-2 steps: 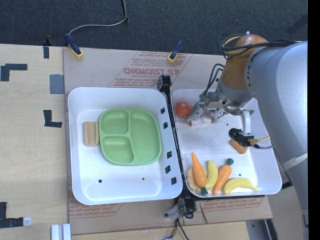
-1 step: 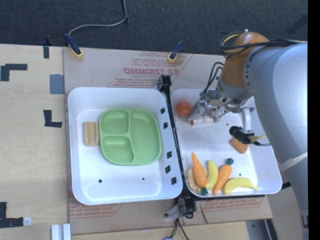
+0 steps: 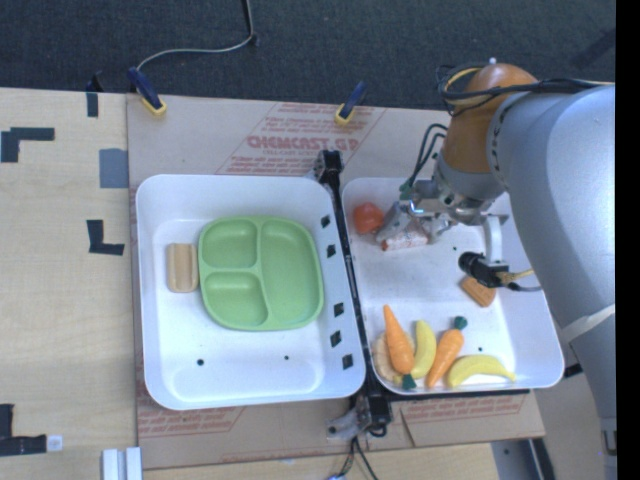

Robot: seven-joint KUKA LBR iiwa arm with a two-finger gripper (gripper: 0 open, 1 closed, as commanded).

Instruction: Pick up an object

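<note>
Right bin: gripper low at far end
Jaws: cannot tell
Red-orange object: just left of gripper, apart or touching unclear

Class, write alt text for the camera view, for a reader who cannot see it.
A grey robot arm reaches from the right into the right bin, its gripper low near a red-orange toy. Toy carrots and bananas lie at the bin's front; the left bin holds a green divided plate.
</note>
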